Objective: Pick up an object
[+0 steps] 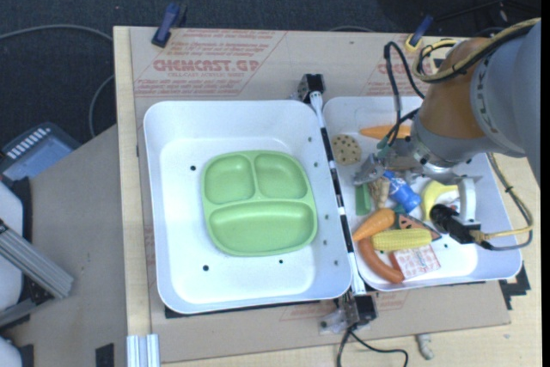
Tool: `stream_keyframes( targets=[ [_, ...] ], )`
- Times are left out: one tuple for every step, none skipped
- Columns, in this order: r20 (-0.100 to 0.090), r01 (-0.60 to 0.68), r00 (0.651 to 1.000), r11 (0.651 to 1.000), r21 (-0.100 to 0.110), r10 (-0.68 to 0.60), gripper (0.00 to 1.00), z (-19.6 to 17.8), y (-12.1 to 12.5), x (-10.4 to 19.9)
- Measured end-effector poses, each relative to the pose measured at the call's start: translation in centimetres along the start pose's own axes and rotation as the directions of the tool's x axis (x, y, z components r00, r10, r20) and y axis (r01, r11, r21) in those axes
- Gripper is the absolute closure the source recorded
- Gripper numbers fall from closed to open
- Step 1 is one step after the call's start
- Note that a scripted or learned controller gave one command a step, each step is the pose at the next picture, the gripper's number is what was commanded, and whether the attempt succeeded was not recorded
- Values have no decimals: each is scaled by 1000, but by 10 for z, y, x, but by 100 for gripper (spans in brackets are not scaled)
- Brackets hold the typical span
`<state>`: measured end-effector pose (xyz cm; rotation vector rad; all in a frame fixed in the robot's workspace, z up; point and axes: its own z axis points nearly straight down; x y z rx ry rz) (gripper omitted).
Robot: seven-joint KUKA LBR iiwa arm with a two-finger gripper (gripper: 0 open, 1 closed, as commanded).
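One gripper (pixel 379 171) on record. Hangs low in the right bin (pixel 504 269), over its left half, at the end of the grey arm (pixel 507 90) reaching in from the right, orange band (pixel 447 103) just above the wrist. Spread or pressed together: cannot tell, tip lost among clutter. No hold on any item confirmed.

Closest to the tip:
- Blue toy piece (pixel 404 195), just below and right of it, tilted.
- Small green piece (pixel 362 198), just below and left, close to the bin's left wall.
- Round speckled cookie (pixel 346 149), near, up and left, flat on the bin floor.
- Orange wedge (pixel 375 133), near the far wall, partly hidden behind the wrist.
- Yellow item (pixel 438 189), right of the blue piece, partly covered; kind not determinable.

Further out, toward the near rim of the same bin:
- Toy carrot (pixel 372 225), lying aslant.
- Corn cob (pixel 400 240), touching or just beside the carrot.
- Red-orange sausage (pixel 379 261), curved along the near-left corner.
- Red-printed packet (pixel 422 259), flat, just beside the sausage.

Left bin (pixel 172 185): holds one green divided plate (pixel 258 202), three compartments, about central, well apart from the gripper.

Both bins side by side on a brown sheet with red print (pixel 210 63) covering the bench.
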<state>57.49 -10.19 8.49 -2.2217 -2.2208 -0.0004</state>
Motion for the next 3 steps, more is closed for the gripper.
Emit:
stream_keyframes(
  targets=[
    [0, 0, 1000, 1000, -1, 0, 0, 0, -24, 3],
    [1, 0, 1000, 1000, -2, 0, 100, -10, -24, 3],
    [-1, 2, 1000, 1000, -1, -2, 100, -126, -15, 95]
  ],
)
